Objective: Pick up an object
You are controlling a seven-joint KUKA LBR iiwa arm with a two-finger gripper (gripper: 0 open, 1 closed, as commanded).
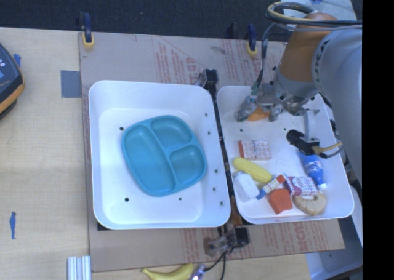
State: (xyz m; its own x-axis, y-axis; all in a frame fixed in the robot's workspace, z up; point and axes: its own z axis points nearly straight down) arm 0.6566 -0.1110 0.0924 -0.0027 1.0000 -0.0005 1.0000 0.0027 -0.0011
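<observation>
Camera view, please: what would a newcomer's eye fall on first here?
The sky-blue three-compartment plastic plate lies alone in the left shallow white bin. The grey arm's gripper is low at the back of the right shallow white bin, by a small orange piece. A yellow toy corn cob lies amid the clutter at that bin's front.

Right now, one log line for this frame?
arm: over right bin far end | gripper: down at orange item | grasp: unconfirmed | blue tray: left bin

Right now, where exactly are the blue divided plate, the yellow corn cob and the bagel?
Blue divided plate (164,156), camera view: where its three compartments meet.
Yellow corn cob (252,169), camera view: middle of its length.
Bagel (309,204), camera view: lower part of its ring.
</observation>
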